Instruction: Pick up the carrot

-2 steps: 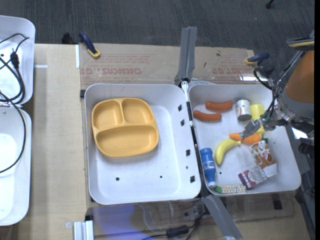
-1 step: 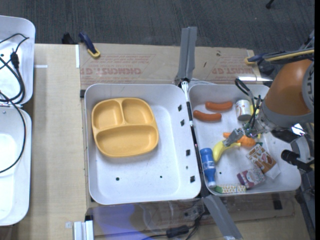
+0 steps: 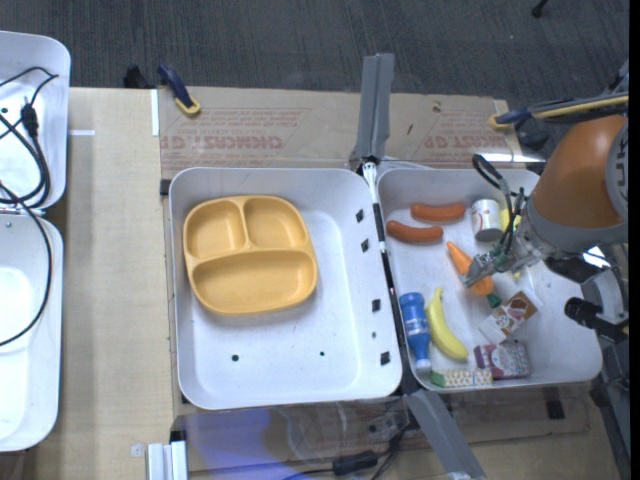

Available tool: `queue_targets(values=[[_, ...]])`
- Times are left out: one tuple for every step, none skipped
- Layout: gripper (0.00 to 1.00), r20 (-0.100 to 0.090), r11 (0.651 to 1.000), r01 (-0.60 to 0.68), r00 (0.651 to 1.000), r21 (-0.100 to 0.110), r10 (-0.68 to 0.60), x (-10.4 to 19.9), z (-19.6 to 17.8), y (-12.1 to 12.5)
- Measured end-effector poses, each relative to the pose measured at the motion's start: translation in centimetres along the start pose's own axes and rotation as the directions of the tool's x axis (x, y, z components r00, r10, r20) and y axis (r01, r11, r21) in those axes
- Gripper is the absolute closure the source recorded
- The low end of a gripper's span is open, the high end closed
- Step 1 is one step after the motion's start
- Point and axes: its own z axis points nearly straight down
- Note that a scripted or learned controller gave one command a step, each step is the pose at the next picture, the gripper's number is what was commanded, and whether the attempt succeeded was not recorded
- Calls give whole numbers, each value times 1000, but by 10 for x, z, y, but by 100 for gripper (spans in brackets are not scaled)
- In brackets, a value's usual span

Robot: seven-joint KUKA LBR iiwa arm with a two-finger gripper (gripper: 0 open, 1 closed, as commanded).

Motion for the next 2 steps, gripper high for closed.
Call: queue_targets(values=[[100,-2,1000,24,1000,4,-24,3,9,4],[100,-6,990,-139,990,16,139,93,-142,10]])
